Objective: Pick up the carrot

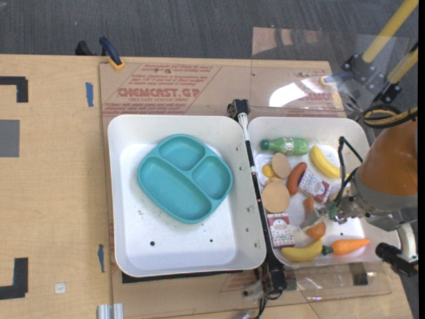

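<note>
Looking down on the bench at a slant, two shallow white bins are seen side by side, the left bin (126, 198) bearing a teal plastic plate with three compartments (185, 177) and the right bin (362, 133) holding a heap of toy foods. The grey arm with its orange band (397, 161) is seen reaching in from the right, and the two-finger gripper (323, 215) is lowered into the near right part of the right bin. Whether the gripper is released or clenched cannot be told, as its tip is hidden among the toys.

The orange toy carrot with a green top (346, 246) is found lying flat just below and to the right of the gripper, apart from it, against the bin's near wall. A yellow plastic banana (302, 252) is laid just left of the carrot, touching its green end. A small orange rounded piece (315, 230) sits right beside the gripper. Further beyond are placed a second yellow banana (325, 161), a green plastic bottle (285, 145), a red sausage-shaped toy (296, 178) and a tan round biscuit-like disc (275, 196).
</note>
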Motion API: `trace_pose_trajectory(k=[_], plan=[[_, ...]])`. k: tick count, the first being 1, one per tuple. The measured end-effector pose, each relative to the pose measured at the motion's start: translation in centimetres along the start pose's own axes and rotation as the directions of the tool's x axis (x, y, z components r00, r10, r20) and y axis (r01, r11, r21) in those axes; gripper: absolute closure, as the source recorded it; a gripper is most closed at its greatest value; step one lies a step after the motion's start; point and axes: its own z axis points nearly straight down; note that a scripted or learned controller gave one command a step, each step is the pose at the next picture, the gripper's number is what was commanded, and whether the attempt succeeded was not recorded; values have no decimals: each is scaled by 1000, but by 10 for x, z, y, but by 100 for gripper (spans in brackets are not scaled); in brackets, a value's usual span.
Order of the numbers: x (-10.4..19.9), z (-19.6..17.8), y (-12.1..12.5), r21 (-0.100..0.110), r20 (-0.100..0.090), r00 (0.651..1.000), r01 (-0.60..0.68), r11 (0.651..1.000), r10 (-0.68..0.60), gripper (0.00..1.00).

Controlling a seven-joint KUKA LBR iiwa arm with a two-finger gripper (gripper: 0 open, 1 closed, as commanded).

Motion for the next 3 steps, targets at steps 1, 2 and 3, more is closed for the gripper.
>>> trace_pose_trajectory(k=[1,2,3], plan=[[1,-12,4,-11,3,1000,1,1000,-1,100],[10,3,7,-17,-2,828,-560,828,560,100],[147,-89,36,-7,-9,806,-592,806,592,100]])
